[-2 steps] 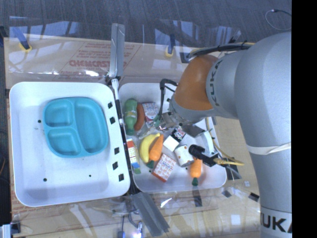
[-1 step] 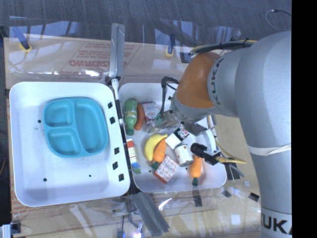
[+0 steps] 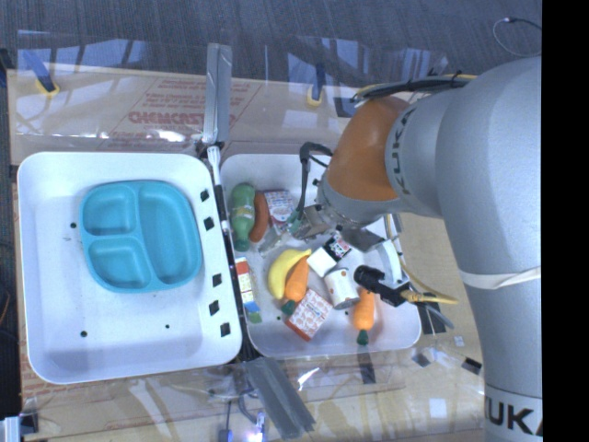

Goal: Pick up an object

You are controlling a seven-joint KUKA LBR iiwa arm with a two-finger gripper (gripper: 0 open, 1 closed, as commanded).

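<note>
A: gripper (image 3: 311,231) status?
B: Low in the right bin (image 3: 276,166); jaw state, can't tell. Banana (image 3: 282,271) and a carrot (image 3: 296,281) just below it, green bottle (image 3: 242,213) to its left.

The grey arm (image 3: 479,201) bears "KUKA" lettering near its base at the near right. Red print on the cardboard sheet (image 3: 166,109) behind the bins is too blurred to read.

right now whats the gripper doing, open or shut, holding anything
Gripper: low in the right bin among the toy food; open or shut cannot be told, and nothing is seen held.
</note>
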